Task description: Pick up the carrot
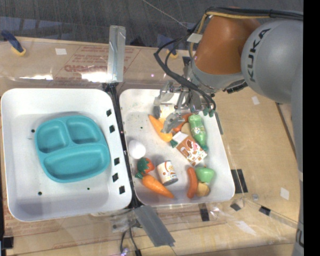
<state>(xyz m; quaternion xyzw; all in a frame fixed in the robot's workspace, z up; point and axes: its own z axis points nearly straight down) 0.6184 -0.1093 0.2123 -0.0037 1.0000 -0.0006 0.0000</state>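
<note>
An orange carrot point(156, 185) lies near the front edge of the right bin point(129, 106), pointing right, with a red and green piece point(144, 166) at its thick end. A second orange, carrot-like piece point(159, 127) lies in the bin's middle back. My gripper point(171, 119) hangs low over the back of the right bin, right beside that second orange piece and well behind the front carrot. The wrist hides what lies directly under the gripper.
Also in the right bin are a green bottle point(198, 130), a patterned box point(191, 149), a small can point(167, 173), a white ball point(137, 150), a red chili point(192, 182) and a green pepper point(205, 173). The left bin point(16, 143) holds a teal divided plate point(72, 147).
</note>
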